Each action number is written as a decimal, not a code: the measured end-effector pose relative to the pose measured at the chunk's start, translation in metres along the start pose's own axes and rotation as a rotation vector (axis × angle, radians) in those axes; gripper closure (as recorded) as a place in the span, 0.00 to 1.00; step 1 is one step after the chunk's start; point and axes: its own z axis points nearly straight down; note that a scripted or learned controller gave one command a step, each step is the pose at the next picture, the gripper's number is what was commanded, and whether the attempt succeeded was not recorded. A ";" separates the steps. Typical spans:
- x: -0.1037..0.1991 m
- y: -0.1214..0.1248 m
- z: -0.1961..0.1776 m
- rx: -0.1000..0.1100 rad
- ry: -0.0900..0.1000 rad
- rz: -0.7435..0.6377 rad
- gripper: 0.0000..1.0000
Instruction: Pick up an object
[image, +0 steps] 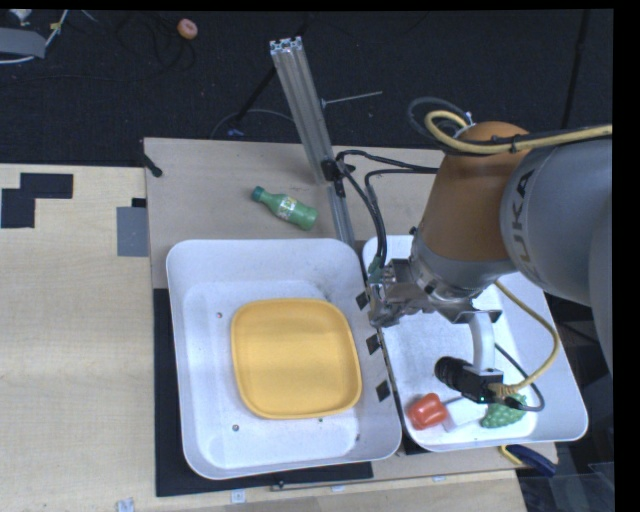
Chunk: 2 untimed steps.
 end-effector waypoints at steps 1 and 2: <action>0.047 0.004 -0.002 0.001 0.000 0.000 1.00; 0.059 0.019 0.007 0.001 -0.001 0.004 1.00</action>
